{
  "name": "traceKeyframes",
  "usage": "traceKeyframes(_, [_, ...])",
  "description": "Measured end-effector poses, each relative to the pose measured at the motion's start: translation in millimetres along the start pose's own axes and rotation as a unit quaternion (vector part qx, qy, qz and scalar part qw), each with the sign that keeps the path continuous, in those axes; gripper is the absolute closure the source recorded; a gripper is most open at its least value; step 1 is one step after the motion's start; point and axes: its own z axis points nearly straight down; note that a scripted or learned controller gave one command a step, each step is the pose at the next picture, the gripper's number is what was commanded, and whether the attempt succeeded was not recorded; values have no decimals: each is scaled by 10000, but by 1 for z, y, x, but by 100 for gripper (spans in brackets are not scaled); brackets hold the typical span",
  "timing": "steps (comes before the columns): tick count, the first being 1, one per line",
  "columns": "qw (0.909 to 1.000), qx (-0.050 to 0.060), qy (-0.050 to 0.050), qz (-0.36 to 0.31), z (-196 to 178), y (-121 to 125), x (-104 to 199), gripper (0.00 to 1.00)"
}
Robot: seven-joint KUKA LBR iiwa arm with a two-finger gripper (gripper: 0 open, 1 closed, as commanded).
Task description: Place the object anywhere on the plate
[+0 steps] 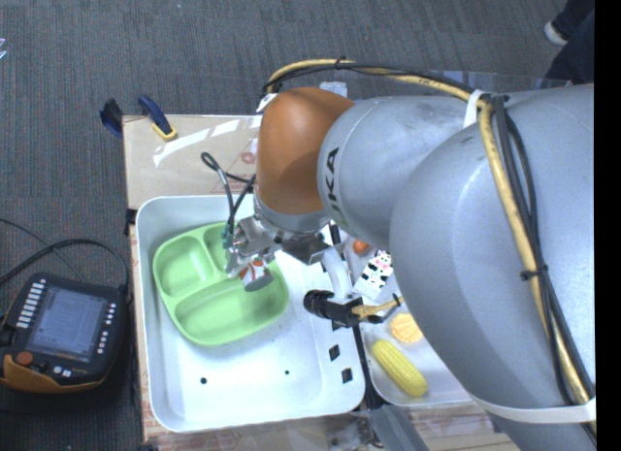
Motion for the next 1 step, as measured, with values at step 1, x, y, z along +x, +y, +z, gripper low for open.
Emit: traceKeyframes(1, [10000, -4, 0, 5, 0, 0, 0, 0])
